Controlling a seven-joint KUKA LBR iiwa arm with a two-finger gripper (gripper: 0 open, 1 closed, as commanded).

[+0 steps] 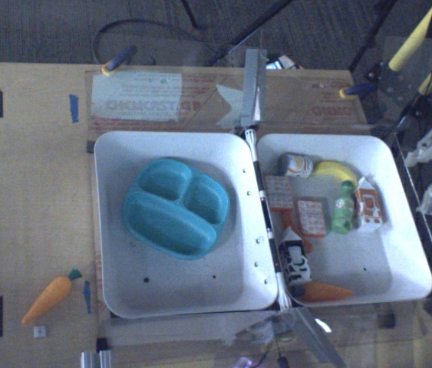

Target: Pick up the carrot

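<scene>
An orange carrot (326, 290) lies flat along the front wall of the right bin (407, 278), its thick end next to a black and white carton (295, 261). A second orange carrot (47, 299) with a green top lies on the wooden bench, left of the left bin (112, 282), pointing toward the bench's front left corner.
The left bin holds a blue divided plate (176, 207). The right bin also holds a can (296, 165), a yellow banana (334, 172), a green bottle (342, 208), a small milk carton (368, 205) and flat red packets (311, 216). Blue tape marks (87, 296) sit on the bench.
</scene>
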